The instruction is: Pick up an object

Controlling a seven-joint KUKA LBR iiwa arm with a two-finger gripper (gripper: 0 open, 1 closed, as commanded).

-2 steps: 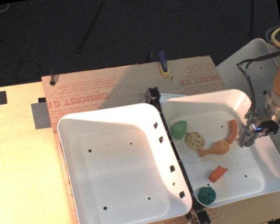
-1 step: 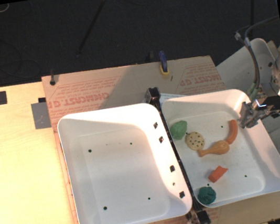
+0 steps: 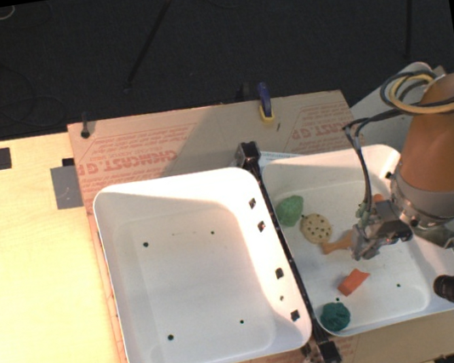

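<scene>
My gripper (image 3: pixel 367 243) hangs low in the right bin (image 3: pixel 403 304), reaching in from the right. Its tips are at the right end of a pale orange piece (image 3: pixel 336 245). To the left of that lies a round tan cookie with dark dots (image 3: pixel 315 226). A light green lump (image 3: pixel 289 208) rests near the bin's left wall. A red-orange block (image 3: pixel 353 281) lies in front of the gripper, and a dark green ball (image 3: pixel 335 315) sits at the near left corner.
The left bin (image 3: pixel 190 269) stands beside the right one, with a black clip strip (image 3: pixel 273 238) between them. Brown cardboard (image 3: pixel 202 137) lies under both bins. The arm's orange band (image 3: pixel 437 150) and cables rise over the right bin's right side.
</scene>
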